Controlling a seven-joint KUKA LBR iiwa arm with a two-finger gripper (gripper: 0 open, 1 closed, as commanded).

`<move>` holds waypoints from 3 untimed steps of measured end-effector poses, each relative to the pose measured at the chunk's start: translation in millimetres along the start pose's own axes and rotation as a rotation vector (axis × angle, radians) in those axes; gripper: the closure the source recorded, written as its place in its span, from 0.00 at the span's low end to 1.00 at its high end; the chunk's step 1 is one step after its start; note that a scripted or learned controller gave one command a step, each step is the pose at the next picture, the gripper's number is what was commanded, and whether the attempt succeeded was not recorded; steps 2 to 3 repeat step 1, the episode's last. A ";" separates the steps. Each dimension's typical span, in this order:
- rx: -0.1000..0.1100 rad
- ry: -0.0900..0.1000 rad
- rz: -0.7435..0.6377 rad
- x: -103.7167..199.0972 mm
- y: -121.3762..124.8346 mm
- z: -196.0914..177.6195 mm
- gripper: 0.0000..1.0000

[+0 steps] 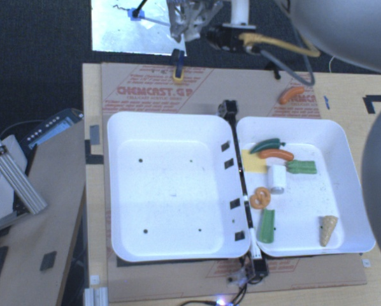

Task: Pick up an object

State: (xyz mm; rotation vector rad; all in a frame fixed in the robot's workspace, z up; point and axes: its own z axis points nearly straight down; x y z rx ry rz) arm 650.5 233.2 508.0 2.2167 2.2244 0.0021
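- Fingers: whether they were spread or closed could not be told; the gripper (185, 19) was seen only as a pale blur of metal at the top of the view, well above the bench and away from both bins. Nothing was seen between them.
- The arm (330, 11) was recorded as a large grey mass across the upper right, with a yellow cable (276, 43) looped below it.
- The left bin (123, 190) was noted as a shallow white tray beside its twin.
- The right bin (350, 171) was found to hold all the loose objects, grouped in its left half.
- A dark green pepper (265, 145) was noted near the far side, with an orange sausage (275, 154) just beside and below it.
- A yellow slice (254, 163) was logged under those two, lying flat on the floor of the bin.
- A green block (302, 167) was seen to the right of the sausage, near it.
- A white cylinder (277, 177) was recorded in the middle, just above a pretzel (260, 197).
- A green strip (266, 225) was noted below the pretzel, near the front wall.
- A tan cone (327, 229) was seen apart from the rest, toward the front right corner.
- A second orange sausage (291, 95) was logged outside the bins, on the cardboard sheet (152, 91) behind the right one.
- A blue and yellow clamp (178, 65) was noted at the sheet's far edge.
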 end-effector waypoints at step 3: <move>0.001 0.000 0.000 0.1 -11.6 1.6 1.00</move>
